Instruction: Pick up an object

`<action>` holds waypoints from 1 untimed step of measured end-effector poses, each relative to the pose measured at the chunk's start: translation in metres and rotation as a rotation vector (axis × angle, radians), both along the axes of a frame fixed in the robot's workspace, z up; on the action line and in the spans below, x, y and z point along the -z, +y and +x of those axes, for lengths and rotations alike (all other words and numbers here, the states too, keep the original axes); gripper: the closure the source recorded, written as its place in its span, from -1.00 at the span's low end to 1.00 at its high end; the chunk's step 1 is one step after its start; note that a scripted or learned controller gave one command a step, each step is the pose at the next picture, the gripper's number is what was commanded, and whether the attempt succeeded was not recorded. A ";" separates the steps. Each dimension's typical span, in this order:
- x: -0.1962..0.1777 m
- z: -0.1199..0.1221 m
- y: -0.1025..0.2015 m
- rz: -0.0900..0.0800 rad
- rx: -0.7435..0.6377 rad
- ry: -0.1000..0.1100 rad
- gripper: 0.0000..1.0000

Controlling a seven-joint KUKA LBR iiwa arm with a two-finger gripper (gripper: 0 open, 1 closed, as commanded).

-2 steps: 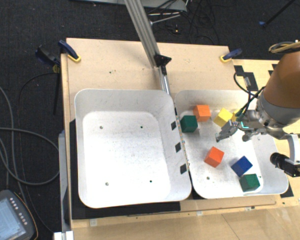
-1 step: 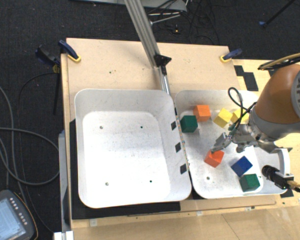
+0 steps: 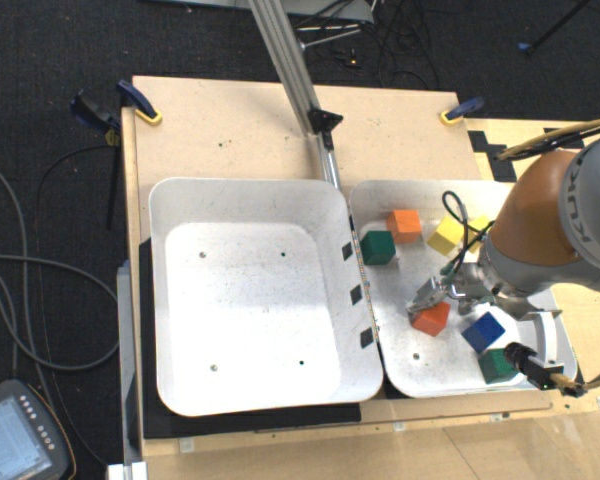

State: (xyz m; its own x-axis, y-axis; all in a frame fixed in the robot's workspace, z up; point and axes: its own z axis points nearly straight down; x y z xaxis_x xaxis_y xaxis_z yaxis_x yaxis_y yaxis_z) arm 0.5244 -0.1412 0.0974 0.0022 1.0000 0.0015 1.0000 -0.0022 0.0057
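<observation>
A big wooden bench (image 3: 280,128) fills the middle of the picture. Two white bins sit on it side by side. The left bin (image 3: 170,268) takes up the middle left. The right bin (image 3: 400,368) is at the lower right and has blocks in it.

The grey and orange arm (image 3: 545,218) comes in from the right edge and bends down over the right bin. Its gripper (image 3: 435,300) is low in that bin, right above a red-orange block (image 3: 431,319). The metal fingers are touching or almost touching the top of this block. It is too small and dark to tell if they are wide, narrow, or pinching the block.

The red-orange block is a cube, so it has no long side. It sits turned a bit, with one corner pointing to the bottom of the picture.

Just right of it is a blue block (image 3: 483,332), and a green block (image 3: 497,366) below that. Higher up are a dark green block (image 3: 378,248), an orange block (image 3: 405,225) and a yellow block (image 3: 446,236).

No words can be read on any block
</observation>
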 end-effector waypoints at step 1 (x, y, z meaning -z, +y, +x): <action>-0.011 0.000 0.000 -0.001 -0.002 -0.001 1.00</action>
State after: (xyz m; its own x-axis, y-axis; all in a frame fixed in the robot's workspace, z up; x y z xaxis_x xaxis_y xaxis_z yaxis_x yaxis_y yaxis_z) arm 0.5247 -0.1413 0.1087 0.0004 1.0000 0.0005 1.0000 -0.0004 0.0071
